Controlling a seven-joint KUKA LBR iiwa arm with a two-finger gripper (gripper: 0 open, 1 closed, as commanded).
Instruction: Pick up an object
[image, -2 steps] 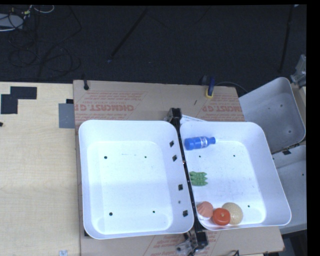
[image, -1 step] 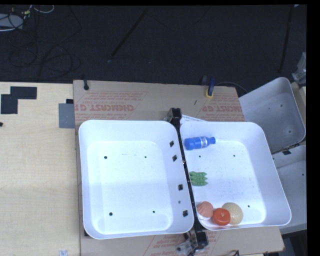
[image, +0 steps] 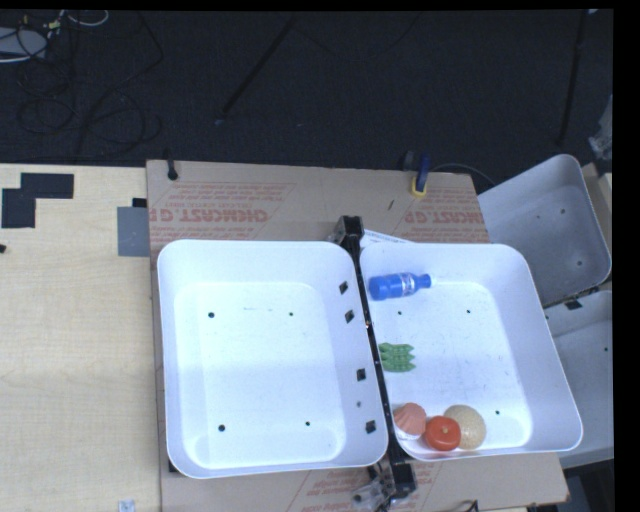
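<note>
The right bin (image: 520, 330) holds several small objects. A blue bottle (image: 398, 285) lies on its side near the bin's far left corner. A green pea-pod-like piece (image: 396, 357) rests against the left wall, midway down. In the near left corner three items huddle together: a pinkish piece (image: 409, 417), a red tomato-like ball (image: 442, 433) and a beige round one (image: 467, 424).
The left bin (image: 190, 300) sits beside the right one, with a black divider clamp strip (image: 362, 340) between them. Both rest on a cardboard sheet (image: 260, 205) on a wooden bench. A grey metal plate (image: 555, 225) stands at the far right.
</note>
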